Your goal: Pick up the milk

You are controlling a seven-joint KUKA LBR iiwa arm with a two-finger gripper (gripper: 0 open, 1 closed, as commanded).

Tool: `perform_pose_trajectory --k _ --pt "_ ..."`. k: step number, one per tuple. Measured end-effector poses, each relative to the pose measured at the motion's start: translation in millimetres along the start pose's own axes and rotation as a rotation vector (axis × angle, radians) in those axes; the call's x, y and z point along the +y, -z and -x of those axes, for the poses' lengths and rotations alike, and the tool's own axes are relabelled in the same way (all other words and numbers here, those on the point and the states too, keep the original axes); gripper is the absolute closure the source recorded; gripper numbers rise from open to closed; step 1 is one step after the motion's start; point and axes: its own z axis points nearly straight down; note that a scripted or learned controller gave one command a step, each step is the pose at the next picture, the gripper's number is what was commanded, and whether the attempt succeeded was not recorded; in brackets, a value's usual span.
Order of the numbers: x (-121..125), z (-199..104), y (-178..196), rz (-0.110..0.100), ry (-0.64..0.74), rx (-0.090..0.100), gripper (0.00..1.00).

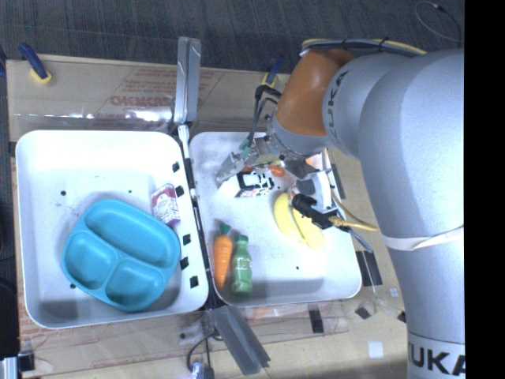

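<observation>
Camera view: milk [165, 204] lies in left bin [47, 152], frame centre-left, beside blue plate [118, 253] — small light carton, likely crushable; grasp across narrow sides. Gripper [256, 172] state: cannot tell.

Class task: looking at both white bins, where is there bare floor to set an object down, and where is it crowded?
Left bin: bare floor above the blue tray, left of the small carton. Right bin: bare patch between the green bottle and the banana. Crowded: that bin's upper half, under the gripper.

bulky grey arm [410, 172], orange wrist band [309, 93], white kuka lettering, yellow cable at wrist.
</observation>
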Motion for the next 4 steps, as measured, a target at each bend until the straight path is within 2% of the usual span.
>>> perform_pose_trajectory --k 1,2,3,4 --pt "0 0 0 0.000 0.000 0.000 0.00" --pt "-20 37 -17 -0.008 0.036 -0.006 0.00" --pt "-17 38 -2 0.000 0.040 -0.011 1.00" --pt "-17 38 -3 -0.001 0.041 -0.011 0.00"
